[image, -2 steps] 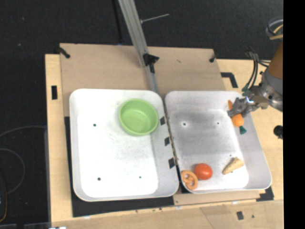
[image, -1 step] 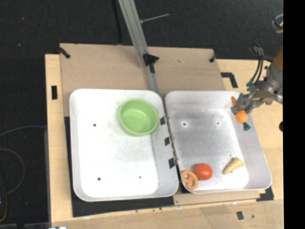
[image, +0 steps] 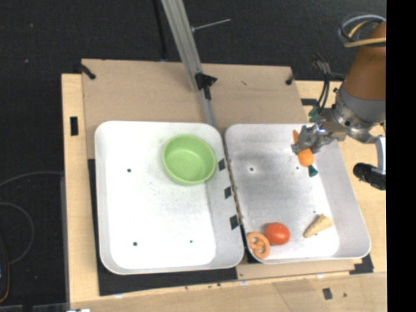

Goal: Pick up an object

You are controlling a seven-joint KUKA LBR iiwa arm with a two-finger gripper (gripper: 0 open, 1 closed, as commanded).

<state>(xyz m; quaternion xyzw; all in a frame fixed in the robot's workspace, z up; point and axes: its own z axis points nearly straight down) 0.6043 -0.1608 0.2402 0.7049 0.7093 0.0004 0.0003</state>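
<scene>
A grey robot arm (image: 364, 90) with an orange band reaches in from the right edge of the bench, its gripper (image: 307, 149) poised over the upper part of the right-hand white bin (image: 260, 148). Between its fingers sits a small orange object (image: 304, 157) with a touch of green at its lower end, apparently a toy carrot; the jaws look closed narrowly around it, and it seems to hang just clear of the bin floor, which suggests the pick is at or past the lift, though the slanting view leaves the height uncertain. The bin's other contents are gathered along its near edge, well apart from the gripper: a red tomato (image: 277, 233), touching or just beside an orange pretzel-shaped piece (image: 258, 244) in the near left corner, and a pale tan wedge (image: 318, 225) lying a little to the right. That cluster low in the bin probably reflects where loose things slide or get dropped, and it leaves the carrot isolated and easy to reach. In the left-hand bin (image: 130, 200) a green bowl (image: 189, 159) stands upright toward the far right corner, near the divide between the two bins. A metal post (image: 188, 51) rises from the far side of the bench. Whether the grip is firm enough to hold cannot be judged from this angle.
</scene>
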